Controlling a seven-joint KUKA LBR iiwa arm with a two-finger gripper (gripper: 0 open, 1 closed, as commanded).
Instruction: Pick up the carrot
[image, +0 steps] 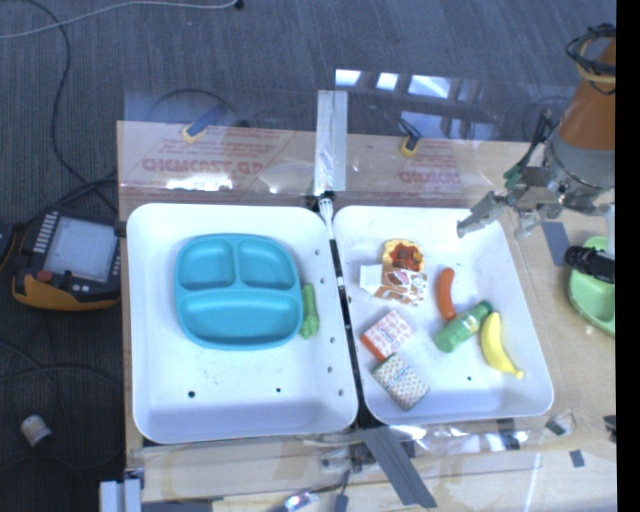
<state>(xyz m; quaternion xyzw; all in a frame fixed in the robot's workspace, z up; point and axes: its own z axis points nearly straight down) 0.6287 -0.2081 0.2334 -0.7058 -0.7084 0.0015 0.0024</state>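
- Fingers (470, 226) of the arm's gripper (500, 212) hang over the upper right corner of the right bin (530, 330); whether they are apart or together cannot be told at this angle, and nothing shows between them.
- Above them the arm (590, 120) shows its orange band, entering from the right.
- Carrot (445, 292), an orange stick, lies in the right bin, lengthwise almost straight up and down the view, well apart from the fingers, below and to their left.
- Just beside the carrot, to its lower right, lies a green bottle (461, 328), and beyond that a yellow banana (496, 345) near the bin's right wall.
- Left of the carrot are 4 printed packets or toy foods: a red and yellow one (402, 254), a white and red one (396, 286), an orange-edged box (386, 334) and a patterned box (401, 380).
- In the left bin (170, 400) sits a blue 3-compartment plate (238, 290), with a green piece (310, 310) touching its right edge.
- Both bins rest side by side on the bench (250, 165).
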